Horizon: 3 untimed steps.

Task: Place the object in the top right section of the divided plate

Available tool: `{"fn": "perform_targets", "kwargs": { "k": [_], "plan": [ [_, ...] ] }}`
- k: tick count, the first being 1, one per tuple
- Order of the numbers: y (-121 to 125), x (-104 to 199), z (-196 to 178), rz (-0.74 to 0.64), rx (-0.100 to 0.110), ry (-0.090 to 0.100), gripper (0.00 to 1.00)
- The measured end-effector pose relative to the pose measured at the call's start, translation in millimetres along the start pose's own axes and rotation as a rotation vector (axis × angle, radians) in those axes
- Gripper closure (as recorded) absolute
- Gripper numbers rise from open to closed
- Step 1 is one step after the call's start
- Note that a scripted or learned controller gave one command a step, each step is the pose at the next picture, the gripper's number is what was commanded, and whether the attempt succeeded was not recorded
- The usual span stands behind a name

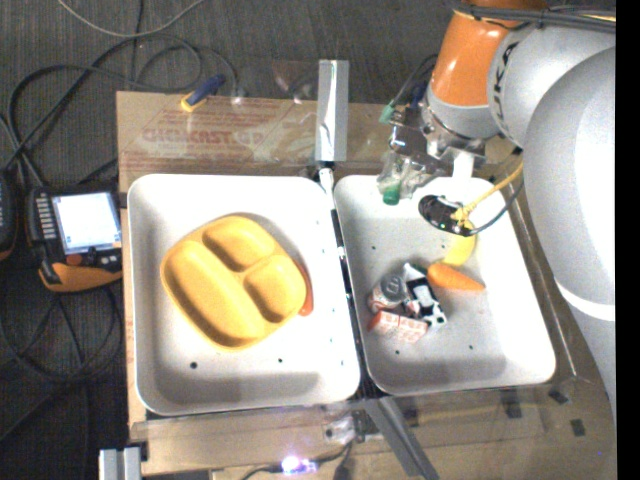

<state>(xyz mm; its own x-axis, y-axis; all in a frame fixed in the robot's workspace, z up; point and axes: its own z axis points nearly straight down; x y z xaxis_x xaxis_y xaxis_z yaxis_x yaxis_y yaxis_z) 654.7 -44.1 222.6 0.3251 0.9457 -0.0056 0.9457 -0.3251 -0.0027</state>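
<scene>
Two white bins sit on my worktop: yellow divided plate left, carrot right; my gripper hovers above the right bin, grip unreadable.

The two bins, left and right, are plain white, and the divided plate in the left one is a uniform yellow with an orange object showing at its right rim. In the right bin lie an orange carrot-like piece, a pale yellow piece and a red, white and black cluster. The arm is grey with an orange band; a green-tinted part shows at the gripper.
</scene>
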Motion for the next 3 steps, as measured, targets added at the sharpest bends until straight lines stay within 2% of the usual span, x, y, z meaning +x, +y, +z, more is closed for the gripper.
{"fn": "perform_targets", "kwargs": {
  "k": [1,2,3],
  "plan": [
    [-12.7,76.5,18.0,0.092,0.002,0.003,1.0],
    [-54.2,70.8,-42.4,0.388,0.001,0.001,1.0],
    [-131.9,79.3,-57.2,0.557,0.004,0.001,1.0]
  ]
}}
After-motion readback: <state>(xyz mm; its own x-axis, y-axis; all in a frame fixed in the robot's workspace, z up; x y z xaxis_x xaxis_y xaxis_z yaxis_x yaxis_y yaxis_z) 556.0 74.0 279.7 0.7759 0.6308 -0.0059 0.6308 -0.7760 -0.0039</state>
